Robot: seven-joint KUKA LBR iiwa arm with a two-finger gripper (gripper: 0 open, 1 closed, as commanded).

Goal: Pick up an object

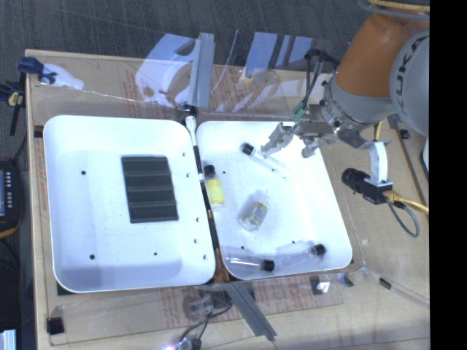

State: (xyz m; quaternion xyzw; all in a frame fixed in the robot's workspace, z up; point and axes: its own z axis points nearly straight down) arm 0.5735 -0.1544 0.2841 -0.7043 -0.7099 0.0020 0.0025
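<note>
While the gripper [292,143] hovers over the right bin [332,217], its fingers [271,141] are spread and hold nothing. It probably needs to descend onto the small black-capped vial [254,153].

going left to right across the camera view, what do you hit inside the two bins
dark ribbed pad in the left bin → yellow bottle with a black cap at the right bin's left wall → clear squat jar → clear tube with a black cap near the front rim
</note>
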